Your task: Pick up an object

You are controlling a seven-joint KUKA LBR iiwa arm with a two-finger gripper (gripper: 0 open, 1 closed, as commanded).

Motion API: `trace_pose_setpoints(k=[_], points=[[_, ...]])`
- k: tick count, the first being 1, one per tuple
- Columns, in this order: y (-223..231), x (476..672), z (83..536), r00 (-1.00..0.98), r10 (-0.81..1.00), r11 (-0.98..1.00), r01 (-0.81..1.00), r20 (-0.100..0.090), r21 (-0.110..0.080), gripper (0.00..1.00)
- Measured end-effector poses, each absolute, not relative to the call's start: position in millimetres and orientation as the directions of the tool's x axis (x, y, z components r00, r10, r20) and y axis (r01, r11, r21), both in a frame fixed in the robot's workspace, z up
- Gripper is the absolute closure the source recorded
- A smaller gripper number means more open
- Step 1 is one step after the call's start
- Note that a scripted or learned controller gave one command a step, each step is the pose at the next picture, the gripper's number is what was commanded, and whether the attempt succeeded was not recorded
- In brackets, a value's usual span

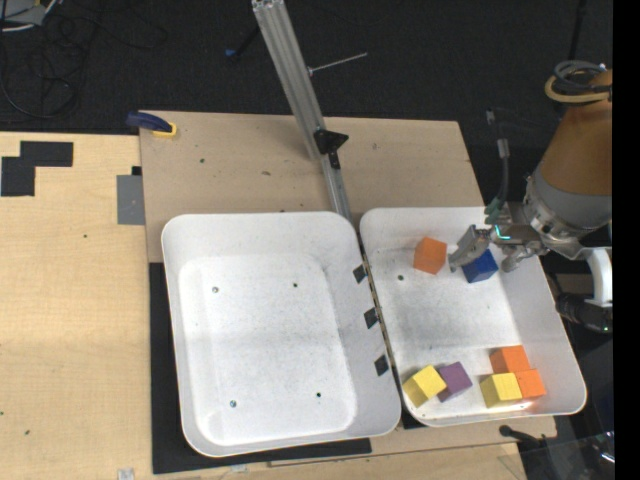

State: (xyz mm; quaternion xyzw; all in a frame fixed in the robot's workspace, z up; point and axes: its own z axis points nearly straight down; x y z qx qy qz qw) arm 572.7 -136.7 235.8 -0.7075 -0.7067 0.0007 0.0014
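Note:
In the right bin (450, 318), a blue cube (481, 267) lies near the far side, with an orange cube (430, 255) just to its left. My gripper (492, 252) hangs over the blue cube, open. One finger is at the cube's left edge and the other stands off to its right. The grey wrist with its orange band reaches in from the right.
Along the right bin's near edge sit a yellow cube (425, 383), a purple cube (456, 377), another yellow cube (500, 389) and two orange cubes (511, 358) (531, 382). The left bin (200, 258) adjoins it. A slanted metal rail (300, 88) rises behind the bins.

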Motion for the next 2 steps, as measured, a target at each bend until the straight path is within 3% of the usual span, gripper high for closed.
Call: trace_pose_setpoints(k=[2], points=[[-134, 566.0, 126, 0.001, 1.000, -0.001, 1.000, 0.002, -0.010, 0.00]])
